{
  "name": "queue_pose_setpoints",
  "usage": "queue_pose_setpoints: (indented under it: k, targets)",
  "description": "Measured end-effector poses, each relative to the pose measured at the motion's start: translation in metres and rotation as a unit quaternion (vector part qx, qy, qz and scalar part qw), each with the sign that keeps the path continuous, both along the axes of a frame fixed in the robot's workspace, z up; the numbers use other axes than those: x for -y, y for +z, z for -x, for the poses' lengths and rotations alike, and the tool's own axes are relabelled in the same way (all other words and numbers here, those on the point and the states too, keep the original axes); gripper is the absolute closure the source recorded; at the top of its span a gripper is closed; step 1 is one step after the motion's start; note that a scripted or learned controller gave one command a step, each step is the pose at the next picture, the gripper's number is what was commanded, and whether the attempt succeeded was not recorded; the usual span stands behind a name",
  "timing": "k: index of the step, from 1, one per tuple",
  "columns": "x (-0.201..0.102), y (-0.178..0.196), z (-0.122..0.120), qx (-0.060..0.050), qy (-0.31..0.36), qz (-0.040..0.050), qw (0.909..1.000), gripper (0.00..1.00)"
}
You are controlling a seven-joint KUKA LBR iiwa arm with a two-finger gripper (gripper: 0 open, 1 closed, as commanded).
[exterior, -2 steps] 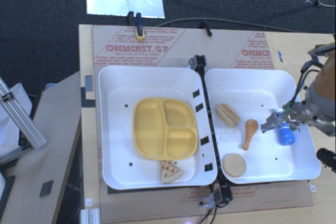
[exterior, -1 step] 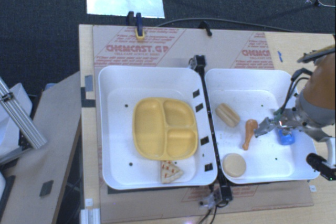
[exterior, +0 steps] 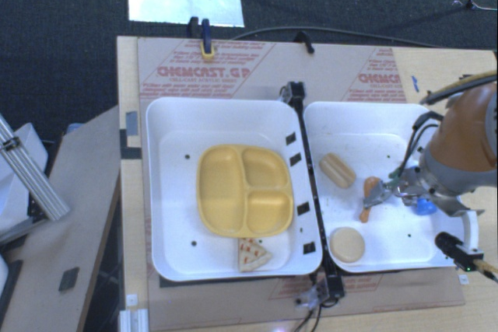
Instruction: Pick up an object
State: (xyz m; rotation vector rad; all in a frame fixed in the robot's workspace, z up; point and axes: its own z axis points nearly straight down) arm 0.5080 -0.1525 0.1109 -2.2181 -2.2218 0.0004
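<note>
In the right bin [exterior: 389, 128] my gripper [exterior: 388, 193] hangs low over the floor, reaching in from the right. An orange drumstick-shaped toy [exterior: 369, 198] lies right at its tip, touching or nearly touching it. A tan hot-dog bun [exterior: 338, 169] lies to the upper left of the gripper. A round beige cookie [exterior: 347, 244] rests near the bin's front left corner. A small blue object [exterior: 425, 206] peeks out from under the wrist.
The left bin [exterior: 167, 167] holds a yellow divided plate [exterior: 244, 190] and a pizza-slice toy [exterior: 252, 253] at its front edge. A black-marked divider [exterior: 305, 183] separates the bins. The grey and orange arm [exterior: 465, 144] covers the right bin's right side.
</note>
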Motion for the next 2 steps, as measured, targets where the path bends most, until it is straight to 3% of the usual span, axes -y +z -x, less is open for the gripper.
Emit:
queue_pose_setpoints:
  k: [1, 2]
  targets:
    - [0.000, -0.028, 0.000, 0.000, 0.000, 0.0003, 1.0000, 0.00]
    - [0.000, -0.016, -0.001, 0.002, 0.000, 0.0006, 1.0000, 1.00]
